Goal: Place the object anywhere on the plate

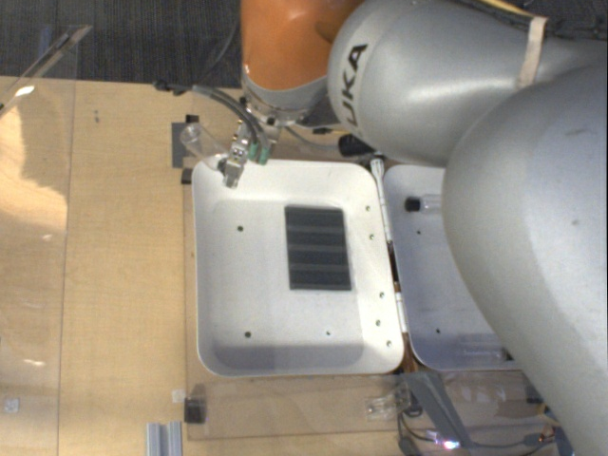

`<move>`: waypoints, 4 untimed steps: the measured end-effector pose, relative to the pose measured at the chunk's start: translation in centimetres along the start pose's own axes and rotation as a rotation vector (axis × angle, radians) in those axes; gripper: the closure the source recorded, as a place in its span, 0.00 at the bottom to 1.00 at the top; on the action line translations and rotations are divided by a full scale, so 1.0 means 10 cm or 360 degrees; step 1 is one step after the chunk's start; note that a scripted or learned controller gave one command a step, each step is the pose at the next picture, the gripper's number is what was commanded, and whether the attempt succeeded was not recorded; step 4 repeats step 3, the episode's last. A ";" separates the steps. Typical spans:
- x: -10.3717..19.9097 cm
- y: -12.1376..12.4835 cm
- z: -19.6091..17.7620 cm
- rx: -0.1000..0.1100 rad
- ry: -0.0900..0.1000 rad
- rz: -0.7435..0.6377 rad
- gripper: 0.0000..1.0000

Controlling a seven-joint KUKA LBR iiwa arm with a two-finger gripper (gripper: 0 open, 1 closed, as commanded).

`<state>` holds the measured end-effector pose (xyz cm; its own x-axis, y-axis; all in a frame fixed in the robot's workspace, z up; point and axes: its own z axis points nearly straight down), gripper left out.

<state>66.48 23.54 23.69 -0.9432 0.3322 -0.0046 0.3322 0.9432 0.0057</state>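
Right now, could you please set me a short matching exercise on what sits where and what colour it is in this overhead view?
Things:
1. dark ribbed panel
2. orange band
3. left bin
4. bench

Descriptions:
A. pale wood, under both bins
B. white, shallow, with rounded corners
C. on the arm, above the wrist
D. on the floor of the left bin, near its middle

Pairs: 1-D, 2-C, 3-B, 4-A
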 end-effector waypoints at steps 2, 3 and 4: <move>0.02 -0.06 0.98 0.0008 0.0003 0.0640 1.00; 0.35 -0.39 1.46 -0.0001 -0.0017 -0.0048 1.00; 0.35 -0.39 1.46 -0.0001 -0.0017 -0.0048 1.00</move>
